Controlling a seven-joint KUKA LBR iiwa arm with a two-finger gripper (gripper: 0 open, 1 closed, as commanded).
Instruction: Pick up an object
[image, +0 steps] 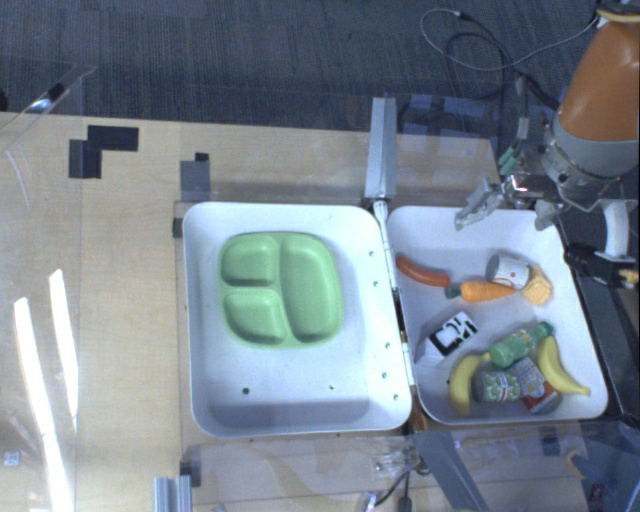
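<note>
Two white bins sit side by side on the bench. The left bin (200, 330) has a green plate (282, 288) in it. The plate has three parts and lies flat near the middle of the bin.

The right bin (430, 230) holds lots of toy food. A red hot dog (422, 271) lies near the left wall of this bin. Just beside it is a carrot (486, 291), orange with a green end, and the two look like they touch at the tips. A small can (508, 268) lies on its side right above the carrot. A yellow chip (538, 288) sits at the carrot's right end. Lower down is a black and white box (453, 334). Near the front of the bin, two bananas (461, 383) (556, 366) lie on each side of a green bottle (515, 345) and a pouch (505, 385). They are all bunched close together.

The arm (600, 90) comes in from the top right. Its claw (480, 208) hangs over the back edge of the right bin, well apart from the food. Nothing is between its fingers, and they look spread apart.
</note>
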